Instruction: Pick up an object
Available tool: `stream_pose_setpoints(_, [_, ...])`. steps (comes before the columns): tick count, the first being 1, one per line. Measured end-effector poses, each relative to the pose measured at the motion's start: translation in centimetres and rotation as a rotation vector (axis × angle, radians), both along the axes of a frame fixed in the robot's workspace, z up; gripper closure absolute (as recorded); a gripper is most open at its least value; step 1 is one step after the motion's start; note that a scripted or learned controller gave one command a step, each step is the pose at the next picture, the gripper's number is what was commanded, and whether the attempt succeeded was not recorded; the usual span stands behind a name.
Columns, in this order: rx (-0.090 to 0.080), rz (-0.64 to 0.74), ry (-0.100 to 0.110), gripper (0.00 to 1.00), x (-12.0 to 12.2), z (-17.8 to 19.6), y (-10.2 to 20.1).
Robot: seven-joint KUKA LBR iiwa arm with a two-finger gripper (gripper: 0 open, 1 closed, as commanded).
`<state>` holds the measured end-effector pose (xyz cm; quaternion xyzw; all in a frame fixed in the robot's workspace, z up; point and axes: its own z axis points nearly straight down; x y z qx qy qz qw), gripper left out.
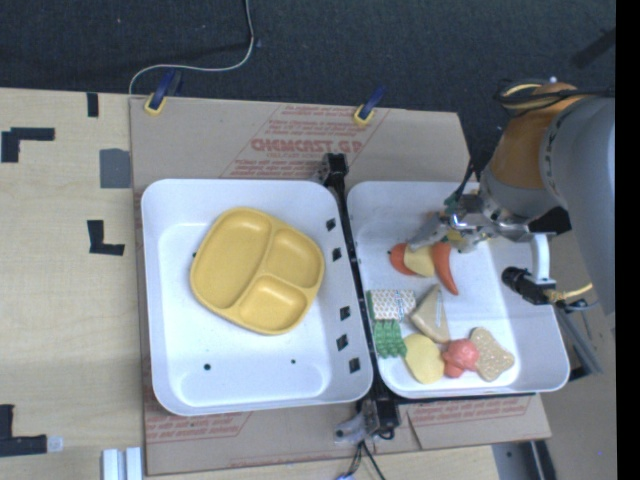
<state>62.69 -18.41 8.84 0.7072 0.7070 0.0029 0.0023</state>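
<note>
Two white bins (160, 268) on cardboard; my gripper (452, 230) sits low in the right one, touching orange toy food (425, 259); finger spread cannot be told.

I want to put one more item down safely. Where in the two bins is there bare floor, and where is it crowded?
Left bin: bare floor all around the yellow divided plate, widest along the near edge. Right bin: bare strip at the far edge, behind the gripper. Its near half is crowded with toy food, pieces touching.

Even bright light, faint shadows, perhaps slightly soft
</note>
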Motion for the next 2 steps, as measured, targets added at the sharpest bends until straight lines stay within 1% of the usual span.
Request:
stream_pose_setpoints(1, [0.000,-0.011,0.051,0.00,2.7,-0.5,0.6])
stream_pose_setpoints(2, [0.032,-0.007,0.068,0.00,3.3,-0.6,-1.2])
